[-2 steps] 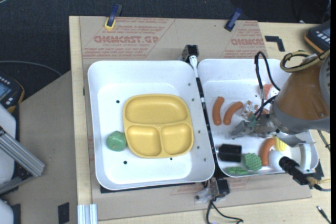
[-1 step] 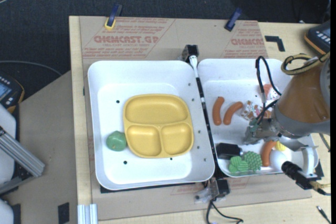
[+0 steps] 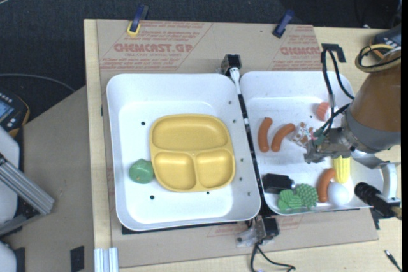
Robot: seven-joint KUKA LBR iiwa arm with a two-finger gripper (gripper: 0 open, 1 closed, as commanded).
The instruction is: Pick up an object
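The gripper (image 3: 313, 148) hangs low over the right bin (image 3: 255, 83), just right of two sausages (image 3: 274, 135); whether its fingers are parted cannot be told. The left bin (image 3: 121, 137) holds a yellow divided tray (image 3: 191, 151) and a green ball (image 3: 141, 171).

Your arm (image 3: 376, 108) comes in from the right side of the view, its broad orange band sitting above the grey wrist. The wrist angles down and to the left, ending in the gripper (image 3: 317, 148), which is low and pointed toward the left. A black cable loops up from the wrist area. You cannot make out how the jaws stand from this angle
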